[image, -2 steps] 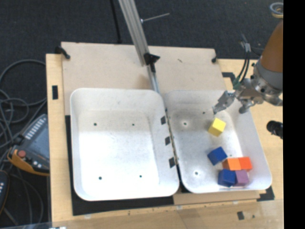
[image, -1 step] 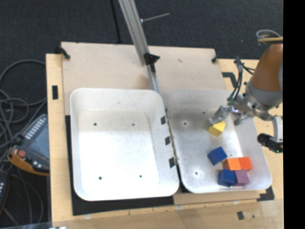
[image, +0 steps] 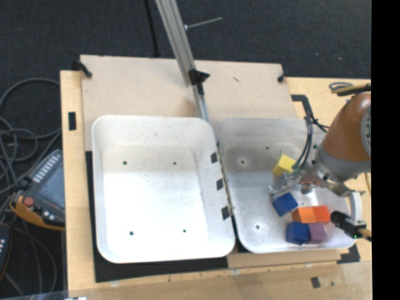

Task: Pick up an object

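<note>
Here the gripper [image: 294,181] sits low in the right bin [image: 250,142], between the yellow block [image: 284,164] and a blue block [image: 285,204]; whether it grips anything I cannot tell. Likely the reach-and-grasp step; next it needs a firm closure, then a lift. The wooden worktop [image: 144,86] stands on dark carpet [image: 62,17], cables at left.

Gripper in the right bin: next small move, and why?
Probably a short drop onto the blue block. The gripper sits between it and the yellow block, with nothing visibly between its fingers.
</note>
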`<state>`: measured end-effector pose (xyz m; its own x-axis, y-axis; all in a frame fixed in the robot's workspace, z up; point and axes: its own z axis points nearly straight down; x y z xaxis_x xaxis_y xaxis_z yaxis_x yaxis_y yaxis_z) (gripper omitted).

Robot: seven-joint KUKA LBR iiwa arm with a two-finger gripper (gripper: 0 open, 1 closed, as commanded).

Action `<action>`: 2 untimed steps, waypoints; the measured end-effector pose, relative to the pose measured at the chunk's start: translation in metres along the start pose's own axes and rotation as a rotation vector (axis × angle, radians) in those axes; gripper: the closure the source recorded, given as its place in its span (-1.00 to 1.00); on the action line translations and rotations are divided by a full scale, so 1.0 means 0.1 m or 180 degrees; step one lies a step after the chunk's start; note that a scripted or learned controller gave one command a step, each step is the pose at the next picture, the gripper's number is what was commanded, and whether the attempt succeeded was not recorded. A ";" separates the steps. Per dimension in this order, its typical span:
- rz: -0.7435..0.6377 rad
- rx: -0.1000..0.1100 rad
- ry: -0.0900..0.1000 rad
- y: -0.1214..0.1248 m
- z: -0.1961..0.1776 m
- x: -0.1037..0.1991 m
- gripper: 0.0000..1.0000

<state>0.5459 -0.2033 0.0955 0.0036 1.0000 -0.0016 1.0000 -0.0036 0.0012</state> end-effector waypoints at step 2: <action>-0.0008 -0.0007 -0.0002 -0.34 -0.03 0.13 -1.00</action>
<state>0.5124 -0.1897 0.0981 0.0011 1.0000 -0.0022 1.0000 -0.0011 0.0033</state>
